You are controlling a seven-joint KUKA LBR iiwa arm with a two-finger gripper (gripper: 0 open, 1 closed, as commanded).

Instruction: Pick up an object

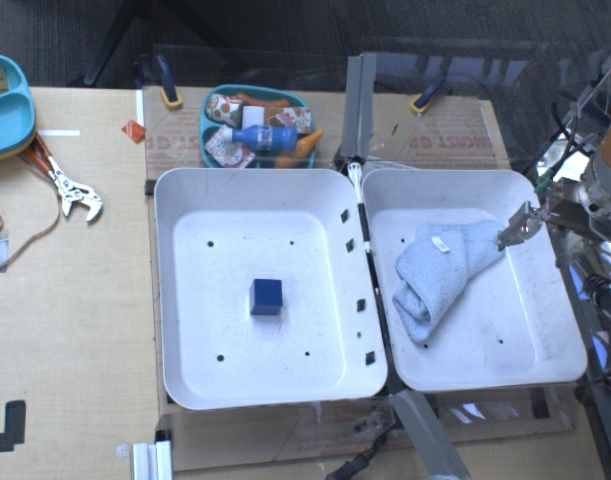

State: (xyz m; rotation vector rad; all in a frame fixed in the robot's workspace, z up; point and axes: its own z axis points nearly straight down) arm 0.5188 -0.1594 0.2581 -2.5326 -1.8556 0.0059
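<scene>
Above the right bin (545, 353), at its far right rim, the gripper (513, 231) reaches in from the right, its metal fingers pinched on the upper right corner of a pale blue cloth (440, 273). That corner is drawn up toward the gripper. From it the cloth runs down and leftward across the bin's floor, ending in a folded, rolled bunch nearer the bin's left wall. A small white tag sits on the cloth's upper part.

Left of that bin, touching it along a shared edge with black clips, lies the left bin (185, 298). A dark blue cube (267, 296) rests alone near the middle of its floor, well apart from the cloth.

Beyond the left bin, against its far rim, stands a teal tray (257, 128) crowded with small packets and a blue bottle. Farther left on the wooden bench (65, 348) lie a wrench (73, 193) and part of a light blue dish (5, 103).
</scene>
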